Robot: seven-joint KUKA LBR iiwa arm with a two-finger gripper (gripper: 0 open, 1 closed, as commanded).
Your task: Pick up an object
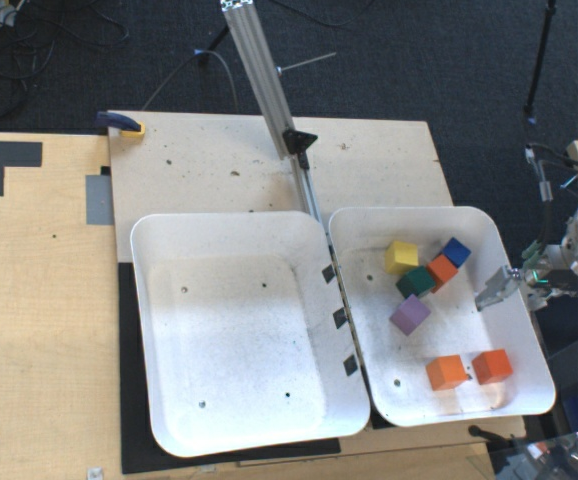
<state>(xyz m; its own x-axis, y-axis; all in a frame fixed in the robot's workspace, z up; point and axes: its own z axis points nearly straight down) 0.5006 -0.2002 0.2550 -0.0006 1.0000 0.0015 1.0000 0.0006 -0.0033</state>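
With the gripper point(496, 290) at the right bin's point(469, 218) right rim, jaw state impossible to tell, aim for the lone purple cube point(410, 314) mid-bin, left of it, descending straight to avoid neighbours.

Floor: dark carpet point(419, 58) lies behind and to the right of the bench point(369, 158).
Cables: black cables point(29, 13) trail over the carpet beyond the bench's far left corner.
Bench: pale speckled board, with a black mat point(129, 388) along its left side.
Side table: light wood surface point(29, 318) lies left of the bench, bearing dark grey patches point(4, 163).
Rail: an aluminium bar point(259, 68) slants up from the bench's far edge.
Clamp: a blue and yellow clamp point(121, 123) sits at the bench's far left corner.
Stand: a thin black pole point(542, 48) rises right of the bench.
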